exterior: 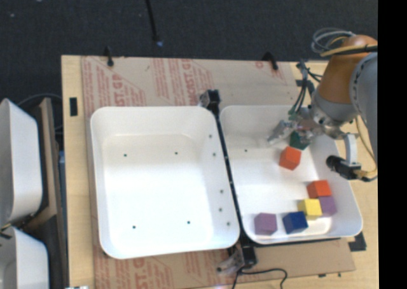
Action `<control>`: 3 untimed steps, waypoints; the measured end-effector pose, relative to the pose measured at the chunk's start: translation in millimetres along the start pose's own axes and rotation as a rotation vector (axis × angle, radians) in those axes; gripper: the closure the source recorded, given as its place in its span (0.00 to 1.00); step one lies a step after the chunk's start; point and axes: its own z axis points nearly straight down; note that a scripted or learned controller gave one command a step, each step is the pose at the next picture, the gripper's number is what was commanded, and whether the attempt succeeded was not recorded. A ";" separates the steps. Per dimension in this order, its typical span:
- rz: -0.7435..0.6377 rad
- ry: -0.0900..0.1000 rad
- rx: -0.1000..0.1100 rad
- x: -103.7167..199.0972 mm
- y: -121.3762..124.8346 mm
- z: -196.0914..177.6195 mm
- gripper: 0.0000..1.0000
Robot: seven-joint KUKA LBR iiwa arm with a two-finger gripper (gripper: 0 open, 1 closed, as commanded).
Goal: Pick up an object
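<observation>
Camera view. My gripper (294,136) hangs over the far part of the right bin (254,173), with the grey arm (343,93) reaching in from the right. Just below the gripper, toward the near side of the bin, sits an orange block (290,158); it looks tilted, one corner up, and I judge it slightly lifted or leaning, but I cannot tell whether it touches the bin floor. Gripper state: cannot tell; a dark green part hides the tip.

Other blocks cluster at the bin's near right corner, well apart from the gripper: red-orange block (319,188), yellow block (312,207), blue block (294,221), two purple blocks (266,223).

Key relation: the orange block lies directly nearward of the gripper, closest by far. The left bin (102,154) rests beside it on the counter (79,84).
</observation>
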 end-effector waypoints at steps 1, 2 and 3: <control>0.000 -0.001 -0.001 1.3 -4.1 0.3 0.00; 0.001 0.003 0.010 25.0 -38.0 11.4 0.00; 0.002 0.002 0.006 23.7 -37.1 0.2 1.00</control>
